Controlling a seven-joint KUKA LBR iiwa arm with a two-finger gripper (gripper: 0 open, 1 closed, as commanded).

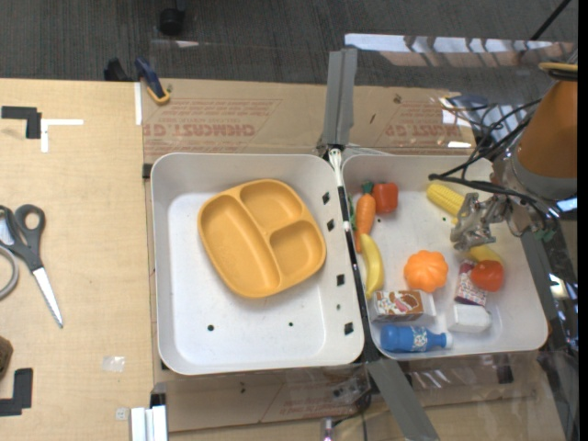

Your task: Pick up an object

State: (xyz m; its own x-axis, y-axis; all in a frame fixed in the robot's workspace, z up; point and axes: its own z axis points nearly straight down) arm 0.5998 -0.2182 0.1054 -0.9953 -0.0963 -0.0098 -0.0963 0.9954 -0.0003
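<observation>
My gripper (471, 231) hangs over the right bin (533, 336), near its right side. It sits just below-right of a yellow corn cob (446, 197) and above a small yellow piece (480, 254) that it partly hides. An orange fruit (425, 270) lies to its lower left. A red tomato (489, 275) and a red-and-white packet (469, 288) lie right below it. Nothing visibly hangs from the gripper.
The right bin also holds a carrot (365, 214), a red pepper (385, 197), a banana (371, 263), a small printed box (401, 304), a white block (469, 319) and a blue bottle (413, 339). An orange divided plate (262, 237) lies in the left bin (175, 338). Scissors (33, 255) lie on the bench.
</observation>
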